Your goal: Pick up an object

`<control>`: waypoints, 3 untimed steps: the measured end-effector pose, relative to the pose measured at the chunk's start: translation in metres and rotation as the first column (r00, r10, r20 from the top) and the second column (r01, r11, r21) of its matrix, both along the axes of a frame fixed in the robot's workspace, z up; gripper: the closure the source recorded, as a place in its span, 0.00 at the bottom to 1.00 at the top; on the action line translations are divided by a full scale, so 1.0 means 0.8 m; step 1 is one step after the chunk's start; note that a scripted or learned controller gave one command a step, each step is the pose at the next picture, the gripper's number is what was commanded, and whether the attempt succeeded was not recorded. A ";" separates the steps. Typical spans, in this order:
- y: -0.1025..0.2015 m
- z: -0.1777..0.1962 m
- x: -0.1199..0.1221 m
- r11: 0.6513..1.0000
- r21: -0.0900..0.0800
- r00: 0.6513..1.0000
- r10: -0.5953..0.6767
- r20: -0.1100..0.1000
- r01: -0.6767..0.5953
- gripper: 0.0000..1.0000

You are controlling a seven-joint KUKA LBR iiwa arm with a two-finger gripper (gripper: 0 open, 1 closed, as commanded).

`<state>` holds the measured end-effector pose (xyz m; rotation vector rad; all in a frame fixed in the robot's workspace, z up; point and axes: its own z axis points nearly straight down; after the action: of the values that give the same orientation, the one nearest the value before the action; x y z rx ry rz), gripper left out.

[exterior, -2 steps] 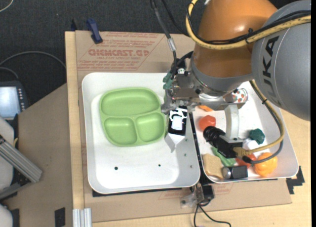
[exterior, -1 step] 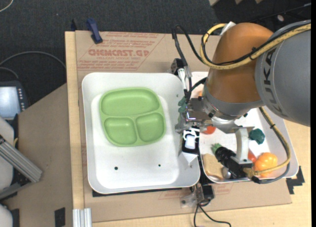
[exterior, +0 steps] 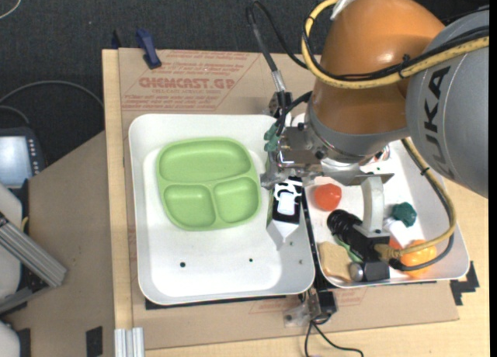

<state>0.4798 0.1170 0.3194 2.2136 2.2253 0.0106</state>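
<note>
Gripper: the gripper (exterior: 284, 206) hangs low over the wall where the two bins meet, beneath the orange wrist band
Grip state: I cannot tell whether it is wide or narrow, since the wrist covers it from above; no object is visibly held
Left bin: the left bin (exterior: 147, 216) holds a green three-compartment plate (exterior: 208, 183), lying flat
Right bin: the right bin (exterior: 457, 248) holds a red round object (exterior: 326, 194) near the gripper, a teal piece (exterior: 403, 211), an orange piece (exterior: 415, 254) by the near rim and a tan flat piece (exterior: 334, 256)
Task's thing: any of these would serve; all rest on the bin floors
Doubt: the black-and-white patch at the gripper may be part of the tool or a small object; too unclear to call
Progress: early, by my reading; nothing is lifted
Left to do: close on one object and raise it clear of its bin
</note>
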 end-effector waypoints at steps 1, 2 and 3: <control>-0.077 -0.176 -0.004 1.000 -0.006 1.000 -0.013 -0.021 0.013 1.00; -0.023 0.092 0.001 1.000 0.003 1.000 0.001 0.013 -0.001 1.00; 0.007 0.066 -0.001 1.000 -0.003 1.000 -0.003 -0.011 0.003 1.00</control>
<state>0.4787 0.1230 0.3725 2.2208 2.2266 -0.0049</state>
